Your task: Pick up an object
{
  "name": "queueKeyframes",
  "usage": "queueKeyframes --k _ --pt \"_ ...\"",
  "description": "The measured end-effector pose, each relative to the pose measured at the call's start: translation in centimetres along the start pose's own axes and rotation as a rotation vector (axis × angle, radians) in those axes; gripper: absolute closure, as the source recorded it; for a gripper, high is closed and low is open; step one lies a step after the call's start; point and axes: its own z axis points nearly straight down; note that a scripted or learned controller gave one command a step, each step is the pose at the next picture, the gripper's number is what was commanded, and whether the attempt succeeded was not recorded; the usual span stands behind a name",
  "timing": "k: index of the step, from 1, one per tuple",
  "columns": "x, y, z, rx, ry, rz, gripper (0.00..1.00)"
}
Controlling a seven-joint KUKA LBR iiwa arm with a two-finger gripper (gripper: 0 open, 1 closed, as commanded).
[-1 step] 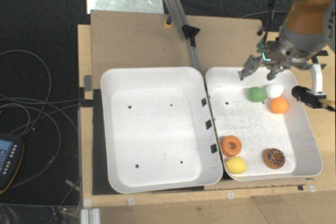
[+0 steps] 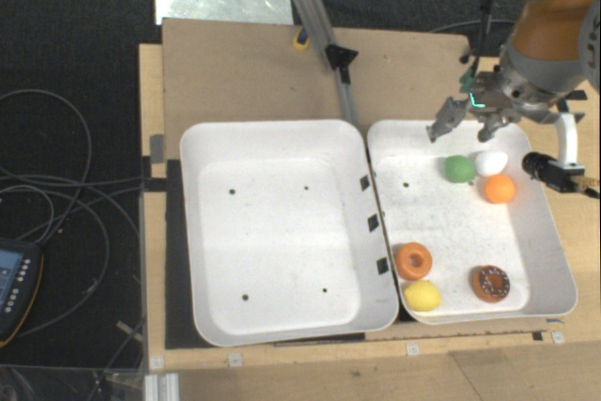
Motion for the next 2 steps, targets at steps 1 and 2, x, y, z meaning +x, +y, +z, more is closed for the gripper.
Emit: queueKeyframes --k 1,2 --pt "0.6 -0.9 5.1 0.005 0.001 0.003 0.0" --pt "1.3 -1.2 9.6 0.005 0.0 0.004 0.0"
